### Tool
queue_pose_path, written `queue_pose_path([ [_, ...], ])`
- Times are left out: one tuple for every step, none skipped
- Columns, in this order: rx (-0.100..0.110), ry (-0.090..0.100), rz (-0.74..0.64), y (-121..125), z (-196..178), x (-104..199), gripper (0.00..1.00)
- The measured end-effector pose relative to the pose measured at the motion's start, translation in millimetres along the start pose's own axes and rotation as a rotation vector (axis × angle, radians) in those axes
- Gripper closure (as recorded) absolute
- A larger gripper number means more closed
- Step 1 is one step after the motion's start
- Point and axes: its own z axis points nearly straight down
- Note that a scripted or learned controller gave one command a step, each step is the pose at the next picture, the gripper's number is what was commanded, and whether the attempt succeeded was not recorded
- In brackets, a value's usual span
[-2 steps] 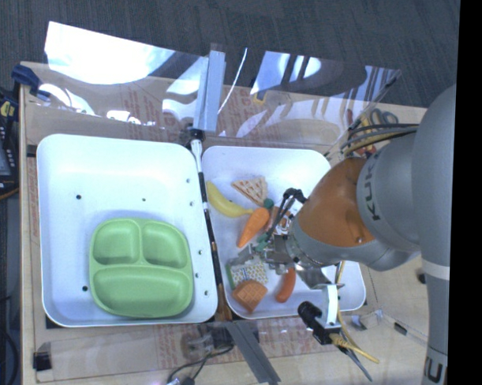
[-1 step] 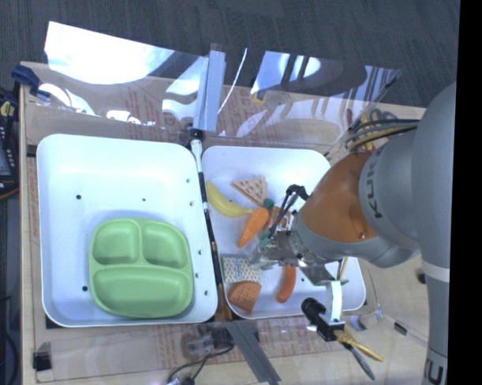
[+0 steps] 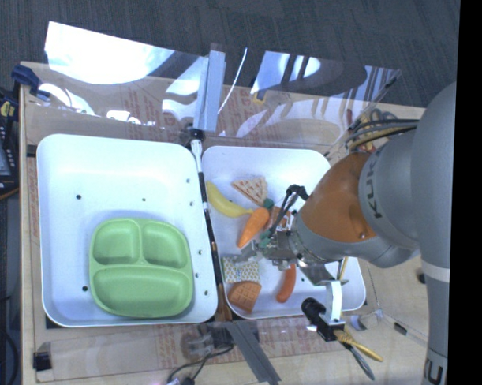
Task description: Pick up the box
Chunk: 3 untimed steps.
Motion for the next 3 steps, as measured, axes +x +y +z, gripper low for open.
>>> queue_pose_path([
  [0.000,-0.014,-0.154,0.1,12.0,32.5,0.00],
  [0.001,-0.014,-0.163,1.0,2.4,33.7,1.00],
  [0.000,-0.016,-0.162,1.0,2.1,32.6,0.00],
])
